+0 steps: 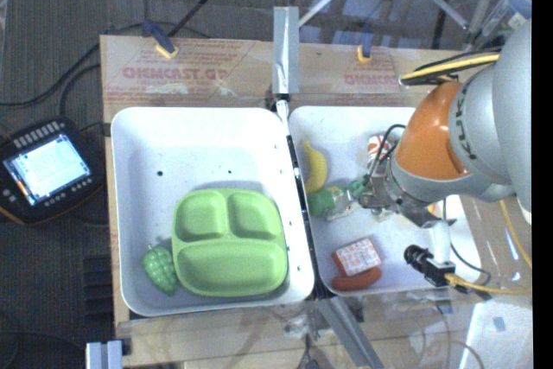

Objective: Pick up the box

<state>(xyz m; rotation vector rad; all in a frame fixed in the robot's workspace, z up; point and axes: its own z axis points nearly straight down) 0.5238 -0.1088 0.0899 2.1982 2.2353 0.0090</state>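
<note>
Near edge first: left bin (130, 186) holds a green divided tray (230, 242) with three compartments, sitting toward the front, and a small green bumpy berry-like toy (159, 268) touching the tray's front-left corner. A few dark specks on the bare bin floor behind the tray. Right bin (304, 121): the box (357, 256), small, red and white, lies flat near the front wall, tilted a bit off the bin's axes. A red sausage-shaped item (356, 280) lies just in front of it, touching or nearly so. Further back, a green object (323, 201) sits near the divider between bins, with a yellow banana (314, 166) just behind it along the same wall. A red-and-white item (376, 144) shows at the back, partly hidden by the arm. Pincer (363, 196) is low in the right bin, just beside the green object, behind the box and apart from it; can't tell if it's apart or together, too blurred and blocked by the wrist. Nothing visibly in it. Arm's orange band (432, 138) is above the bin's right half. Both bins sit on a wooden surface (190, 69); a handheld pendant (45, 168) with a lit screen lies on the floor to the left.
</note>
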